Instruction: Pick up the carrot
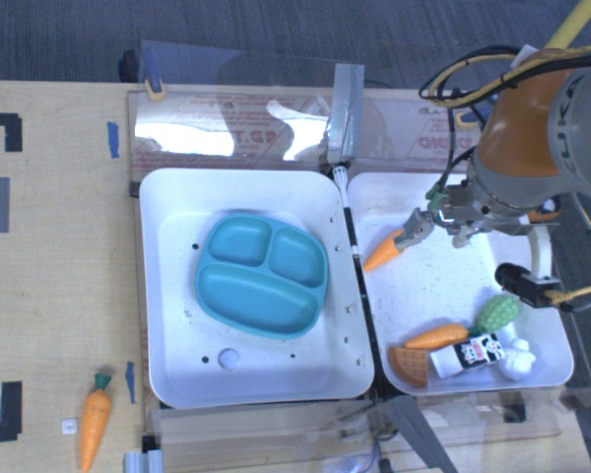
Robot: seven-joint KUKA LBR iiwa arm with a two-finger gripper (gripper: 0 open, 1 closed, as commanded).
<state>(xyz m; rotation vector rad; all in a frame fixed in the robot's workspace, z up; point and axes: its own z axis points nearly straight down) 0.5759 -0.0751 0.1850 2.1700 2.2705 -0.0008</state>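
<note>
From the overhead camera I look down on a pale wooden surface (49, 264) carrying two shallow white bins side by side. The left bin (167, 343) holds a blue divided plate (263, 274) sitting near its middle.

My arm (532, 116), grey with an orange band, reaches in from the right over the far right corner of the right bin (443, 284). Its jaws (411, 233) point down and left, toward that bin's left wall. I see a small orange carrot (381, 253) with its thick end pinched between the fingertips and its tip angled down toward the left wall, so the jaws are closed on it. I cannot tell whether the carrot is clear of the bin floor.

Along the near edge of the right bin lies a cluster of other things: a second orange carrot piece (435, 337), a brown waffle-like piece (410, 365) just beside it, a white bottle with a black label (478, 353) lying on its side, and a green item (497, 312) at the right end.

Outside the bins, near the surface's near left corner, another carrot with a green top (96, 418) lies on the wood.
</note>
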